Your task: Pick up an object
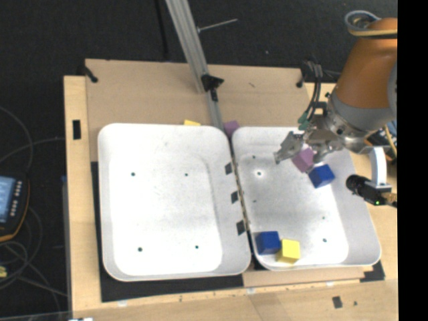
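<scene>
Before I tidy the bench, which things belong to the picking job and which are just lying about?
Job:
end effector
purple block at its tip
blue block
second blue block
yellow block
right bin

Lying about:
left bin
yellow piece and purple piece behind the bins
handheld screen

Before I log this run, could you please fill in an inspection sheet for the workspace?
Surface: bench bearing left bin and right bin side by side.
Job's things: purple block at the gripper; blue block beside it; second blue block touching yellow block at the right bin's near edge.
Clutter: small yellow piece and purple piece behind the bins.
Grippers: gripper over the right bin; grasp unclear.
Cables: loose black ones on the floor, left.
Surroundings: metal pole; handheld screen.
</scene>
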You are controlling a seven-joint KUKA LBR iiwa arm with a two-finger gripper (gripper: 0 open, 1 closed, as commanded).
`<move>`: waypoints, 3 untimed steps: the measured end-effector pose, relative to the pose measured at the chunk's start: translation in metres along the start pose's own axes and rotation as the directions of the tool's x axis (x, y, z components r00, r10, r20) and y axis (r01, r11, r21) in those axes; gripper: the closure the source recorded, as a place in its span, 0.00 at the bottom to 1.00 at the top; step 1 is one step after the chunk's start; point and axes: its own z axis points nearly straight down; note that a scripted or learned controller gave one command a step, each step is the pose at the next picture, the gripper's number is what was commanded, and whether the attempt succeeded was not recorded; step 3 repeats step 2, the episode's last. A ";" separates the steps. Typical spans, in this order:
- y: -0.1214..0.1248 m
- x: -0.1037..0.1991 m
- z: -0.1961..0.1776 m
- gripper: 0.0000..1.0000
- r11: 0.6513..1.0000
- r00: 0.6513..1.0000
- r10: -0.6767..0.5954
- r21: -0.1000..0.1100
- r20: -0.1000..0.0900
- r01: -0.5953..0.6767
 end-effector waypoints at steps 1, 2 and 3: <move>0.042 -0.073 0.120 0.00 1.000 1.000 0.000 0.008 0.002 0.000; -0.011 -0.116 0.158 0.00 1.000 1.000 0.002 0.008 0.002 -0.002; -0.011 -0.116 0.158 0.00 1.000 1.000 0.002 0.008 0.002 -0.002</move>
